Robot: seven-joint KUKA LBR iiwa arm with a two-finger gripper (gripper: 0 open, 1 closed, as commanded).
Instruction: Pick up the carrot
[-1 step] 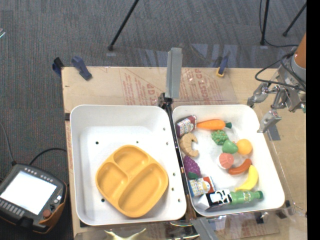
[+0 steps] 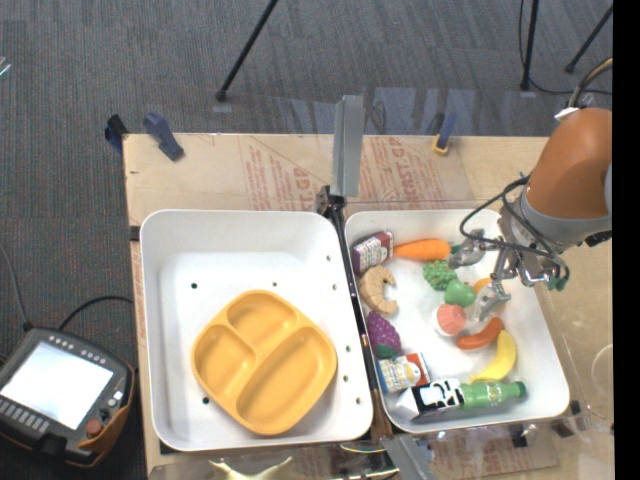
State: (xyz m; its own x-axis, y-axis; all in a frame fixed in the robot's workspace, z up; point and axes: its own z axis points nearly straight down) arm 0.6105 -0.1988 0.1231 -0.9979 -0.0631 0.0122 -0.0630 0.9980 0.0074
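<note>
You see the counter [image 2: 250, 173], a brown board that carries two white bins. The left bin [image 2: 180, 248] holds a yellow divided plate [image 2: 265, 360]. The right bin [image 2: 535, 343] is my landmark for all places. The arm [image 2: 572, 173] enters over the far right corner of this bin, and its claw [image 2: 500, 276] hangs over the right half of the bin, above the toy food. Whether the claw is wide or narrow I cannot tell, because the metal parts mix with the things under them. Nothing is clearly between its fingers.

At the near edge of the right bin lies a green bottle [image 2: 488, 393], and beside it, toward the right wall, a banana [image 2: 499, 356]. The carrot [image 2: 423, 249] lies flat near the far wall of this bin, left of the claw and apart from it. A broccoli [image 2: 440, 274] sits just beside the carrot, on its near side.
</note>
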